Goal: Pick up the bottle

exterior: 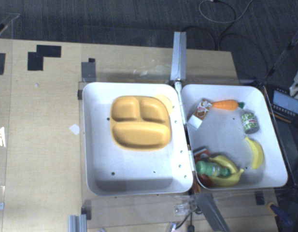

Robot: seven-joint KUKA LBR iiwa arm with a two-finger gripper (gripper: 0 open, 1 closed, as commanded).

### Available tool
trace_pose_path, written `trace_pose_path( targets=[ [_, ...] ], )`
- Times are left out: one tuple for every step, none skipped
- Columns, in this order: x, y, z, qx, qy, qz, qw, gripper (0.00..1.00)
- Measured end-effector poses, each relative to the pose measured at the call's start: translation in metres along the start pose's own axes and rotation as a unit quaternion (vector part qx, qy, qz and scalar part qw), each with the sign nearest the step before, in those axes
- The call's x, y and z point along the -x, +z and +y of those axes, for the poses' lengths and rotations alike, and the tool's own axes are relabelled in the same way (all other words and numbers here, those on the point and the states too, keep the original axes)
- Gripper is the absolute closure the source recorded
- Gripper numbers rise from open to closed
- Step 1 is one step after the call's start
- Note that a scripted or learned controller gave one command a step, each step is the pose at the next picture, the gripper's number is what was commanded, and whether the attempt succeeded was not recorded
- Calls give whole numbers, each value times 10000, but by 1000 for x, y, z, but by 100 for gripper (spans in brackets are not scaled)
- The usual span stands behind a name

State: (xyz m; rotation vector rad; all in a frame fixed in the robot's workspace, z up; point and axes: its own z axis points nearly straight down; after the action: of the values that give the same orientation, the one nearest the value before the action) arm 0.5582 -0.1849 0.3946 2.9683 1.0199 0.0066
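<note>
So from my feed I've got the bench (42, 129) with both white bins side by side. The left bin (98, 144) has a yellow divided tray (140, 122) sitting upside-down-looking in its upper middle, three humps showing. The right bin (274, 173) is where all the clutter is. The bottle (210, 168) I'm after is green, lying on its side in the near-left corner of that bin, right up against the wall by the divider. A bunch of bananas (227, 170) is curled around it and touching it, and there's something red (201, 153) poking out just behind. A single banana (255, 153) lies near the right side, a small can (249, 122) above it, a carrot (224, 105) along the far wall, and a little carton (200, 113) just beside the carrot's tip. As for the pincer, I can't tell its state from this frame.
</note>
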Motion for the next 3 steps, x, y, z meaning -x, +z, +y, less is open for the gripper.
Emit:
trace_pose_path(
  targets=[
    [-16,133,-1,-16,1216,-16,9926,100],
    [53,266,-49,-23,2272,-15,9738,100],
    [29,-34,-5,-1,995,1,9950,100]
  ],
)
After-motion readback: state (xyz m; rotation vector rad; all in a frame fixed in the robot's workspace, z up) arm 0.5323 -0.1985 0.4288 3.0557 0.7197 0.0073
